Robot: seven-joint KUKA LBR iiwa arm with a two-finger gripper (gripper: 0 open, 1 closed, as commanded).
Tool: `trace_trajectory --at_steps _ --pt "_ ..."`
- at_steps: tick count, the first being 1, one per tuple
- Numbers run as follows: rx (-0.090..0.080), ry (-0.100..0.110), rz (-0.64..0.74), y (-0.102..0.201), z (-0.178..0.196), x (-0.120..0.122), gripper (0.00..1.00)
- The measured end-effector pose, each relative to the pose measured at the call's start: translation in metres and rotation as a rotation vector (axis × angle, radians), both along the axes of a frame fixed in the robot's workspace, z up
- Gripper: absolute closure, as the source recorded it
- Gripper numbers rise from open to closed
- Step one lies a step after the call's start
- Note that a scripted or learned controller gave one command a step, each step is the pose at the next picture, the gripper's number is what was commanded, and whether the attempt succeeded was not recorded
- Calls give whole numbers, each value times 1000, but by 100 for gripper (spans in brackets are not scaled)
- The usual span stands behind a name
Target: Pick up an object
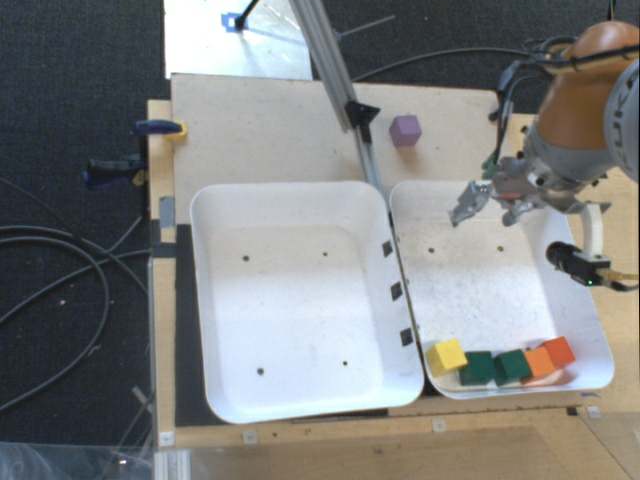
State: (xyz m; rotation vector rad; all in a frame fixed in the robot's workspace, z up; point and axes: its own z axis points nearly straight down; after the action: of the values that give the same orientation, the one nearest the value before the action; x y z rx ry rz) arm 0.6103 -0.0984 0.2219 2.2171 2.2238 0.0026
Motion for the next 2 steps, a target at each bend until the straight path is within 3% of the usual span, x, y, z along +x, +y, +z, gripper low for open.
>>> trace_trajectory --at_steps 1,2 --pt "1 7 -6 -40 -135 -100 0" --pt "-2 -6 4 -38 -130 -27 0"
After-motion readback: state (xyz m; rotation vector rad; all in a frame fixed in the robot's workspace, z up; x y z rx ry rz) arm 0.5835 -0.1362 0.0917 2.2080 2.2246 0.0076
